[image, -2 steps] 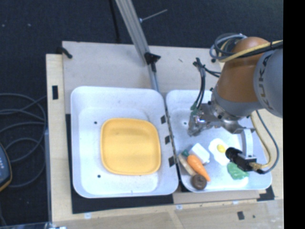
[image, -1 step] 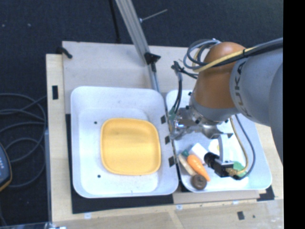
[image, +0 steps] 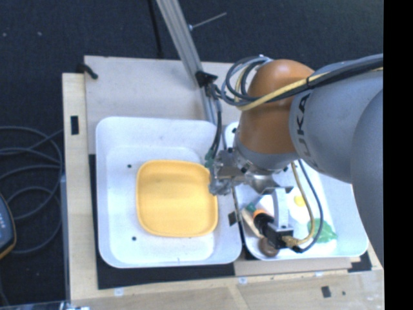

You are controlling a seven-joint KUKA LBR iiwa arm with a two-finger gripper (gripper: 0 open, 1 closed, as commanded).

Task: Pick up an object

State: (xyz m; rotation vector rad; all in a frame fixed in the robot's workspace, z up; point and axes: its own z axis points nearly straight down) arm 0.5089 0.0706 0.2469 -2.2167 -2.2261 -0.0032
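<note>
I take the yellow plate (image: 175, 197) as the likeliest thing to pick. It lies flat in the left bin (image: 116, 141), and I'll place everything else off it. The arm (image: 335, 128) reaches in from the plate's right, and its wrist hangs just at the plate's right edge, over the wall where the two bins meet. The jaws sit under the wrist housing there. I cannot tell whether they are wide or narrow, or whether they touch the plate at all, so I won't claim a hold on anything. Further right of the plate, in the right bin (image: 352, 237), a green scrap (image: 326, 232) and a small yellow piece (image: 299, 201) peek out from behind the arm. My worry is the grasp itself. The plate looks broad, shallow and smooth, so a pinch on its thin rim could slip off on the lift, or tip the plate and drop it. Coming down this close to the bin wall, the jaws could also strike the wall or land on top of the rim rather than straddle it, and shove the plate leftward.
</note>
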